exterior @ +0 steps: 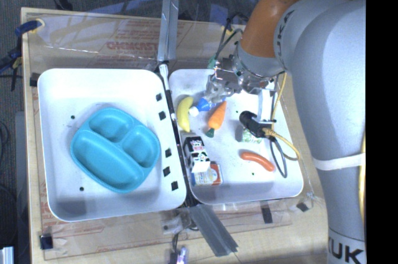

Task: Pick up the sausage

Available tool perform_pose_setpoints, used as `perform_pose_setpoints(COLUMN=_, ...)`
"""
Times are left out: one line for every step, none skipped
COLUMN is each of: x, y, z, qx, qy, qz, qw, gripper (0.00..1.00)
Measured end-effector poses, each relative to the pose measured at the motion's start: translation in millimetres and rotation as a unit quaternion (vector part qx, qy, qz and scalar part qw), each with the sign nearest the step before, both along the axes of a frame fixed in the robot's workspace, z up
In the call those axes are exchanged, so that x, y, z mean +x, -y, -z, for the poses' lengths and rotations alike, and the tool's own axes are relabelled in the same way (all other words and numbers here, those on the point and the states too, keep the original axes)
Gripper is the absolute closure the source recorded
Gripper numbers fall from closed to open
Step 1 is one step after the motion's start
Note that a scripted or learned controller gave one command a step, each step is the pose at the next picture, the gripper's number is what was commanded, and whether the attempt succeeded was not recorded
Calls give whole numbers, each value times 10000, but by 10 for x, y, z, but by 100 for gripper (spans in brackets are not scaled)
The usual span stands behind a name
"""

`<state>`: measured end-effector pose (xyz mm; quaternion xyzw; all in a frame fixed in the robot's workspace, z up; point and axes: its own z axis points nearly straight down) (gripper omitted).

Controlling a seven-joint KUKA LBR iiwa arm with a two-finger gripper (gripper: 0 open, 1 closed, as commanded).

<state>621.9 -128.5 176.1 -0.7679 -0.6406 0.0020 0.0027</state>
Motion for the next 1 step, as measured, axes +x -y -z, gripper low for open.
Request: perform_pose_setpoints(x=-593, y=-136, z=786, qx=4, qy=23, qz=-2009, qw=9796, gripper=100)
